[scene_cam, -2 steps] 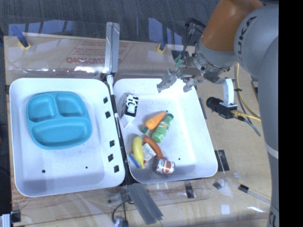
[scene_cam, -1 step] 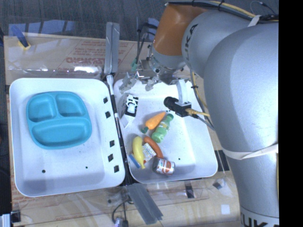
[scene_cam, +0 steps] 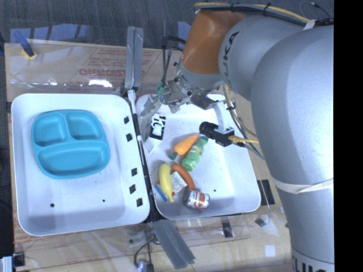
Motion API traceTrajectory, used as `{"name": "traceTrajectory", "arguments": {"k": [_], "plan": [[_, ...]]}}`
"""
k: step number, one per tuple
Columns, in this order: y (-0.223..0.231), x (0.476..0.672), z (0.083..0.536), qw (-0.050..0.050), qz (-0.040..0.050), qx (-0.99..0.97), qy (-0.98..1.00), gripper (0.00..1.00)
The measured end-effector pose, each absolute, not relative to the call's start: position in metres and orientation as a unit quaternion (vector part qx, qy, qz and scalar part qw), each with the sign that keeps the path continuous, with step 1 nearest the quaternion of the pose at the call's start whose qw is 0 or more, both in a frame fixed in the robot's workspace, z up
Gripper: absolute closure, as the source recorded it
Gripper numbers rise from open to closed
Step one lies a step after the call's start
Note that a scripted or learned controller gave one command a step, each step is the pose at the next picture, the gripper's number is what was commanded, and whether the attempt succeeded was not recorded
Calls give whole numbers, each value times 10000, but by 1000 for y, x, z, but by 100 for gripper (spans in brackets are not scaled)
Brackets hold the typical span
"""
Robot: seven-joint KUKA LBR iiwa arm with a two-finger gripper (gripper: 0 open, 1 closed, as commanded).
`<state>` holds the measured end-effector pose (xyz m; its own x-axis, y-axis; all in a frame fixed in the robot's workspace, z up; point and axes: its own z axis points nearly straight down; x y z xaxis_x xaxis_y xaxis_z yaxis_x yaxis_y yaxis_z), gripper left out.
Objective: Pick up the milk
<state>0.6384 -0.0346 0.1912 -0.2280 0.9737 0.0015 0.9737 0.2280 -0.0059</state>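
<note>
My gripper (scene_cam: 152,111) is low over the far left corner of the right bin (scene_cam: 241,192), close to the divider between the bins. Right under it is a small white carton with black markings (scene_cam: 157,127), which looks like the milk. It leans against the bin's left wall. The wrist hides where the gripper meets the carton, so I cannot tell whether it touches or holds it. The arm's orange band (scene_cam: 207,41) and grey body cover the far right part of this bin.
In the right bin lie a carrot (scene_cam: 185,144), a green bottle (scene_cam: 193,155), a banana (scene_cam: 164,179), a red and white packet (scene_cam: 179,182) and a can (scene_cam: 197,199). The left bin (scene_cam: 22,208) holds a blue divided plate (scene_cam: 70,142).
</note>
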Motion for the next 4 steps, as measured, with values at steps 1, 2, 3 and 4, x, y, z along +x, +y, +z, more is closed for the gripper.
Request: {"name": "traceTrajectory", "arguments": {"k": [1, 2, 3, 4], "plan": [[-111, 652, 119, -26, -10, -5894, -8078, 0], [-100, 622, 107, -148, -81, -5272, -8496, 0], [-99, 574, 107, -159, -76, -4643, -8855, 0], [-100, 661, 116, -65, -22, -4071, -9133, 0]]}}
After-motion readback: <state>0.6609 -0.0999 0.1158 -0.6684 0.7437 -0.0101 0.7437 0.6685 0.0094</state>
